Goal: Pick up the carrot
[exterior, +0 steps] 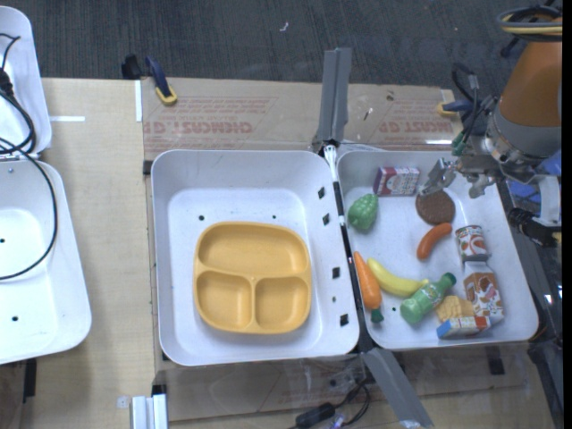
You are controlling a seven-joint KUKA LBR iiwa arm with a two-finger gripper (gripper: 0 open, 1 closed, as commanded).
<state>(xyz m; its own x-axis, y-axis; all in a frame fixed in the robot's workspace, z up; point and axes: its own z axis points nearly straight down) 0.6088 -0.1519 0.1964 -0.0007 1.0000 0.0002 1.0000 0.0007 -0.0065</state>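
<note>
One carrot [366, 281], banana [396, 280] touching (perhaps), bottle [426, 298] near

Mirrored red lettering, perhaps "CHEMCO", on the cardboard sheet [241, 119].

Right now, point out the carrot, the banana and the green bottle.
carrot [367, 281]: camera view, middle of its orange body.
banana [394, 279]: camera view, middle of its curve.
green bottle [424, 299]: camera view, its body.

Even, bright overhead light falls across the table [98, 365], casting only soft, short shadows. The white bins [170, 239] look slightly washed out, near glare on their rims. Focus is moderately soft throughout; small labels seem blurred. The dark floor [268, 16] at the top stays dim.
</note>
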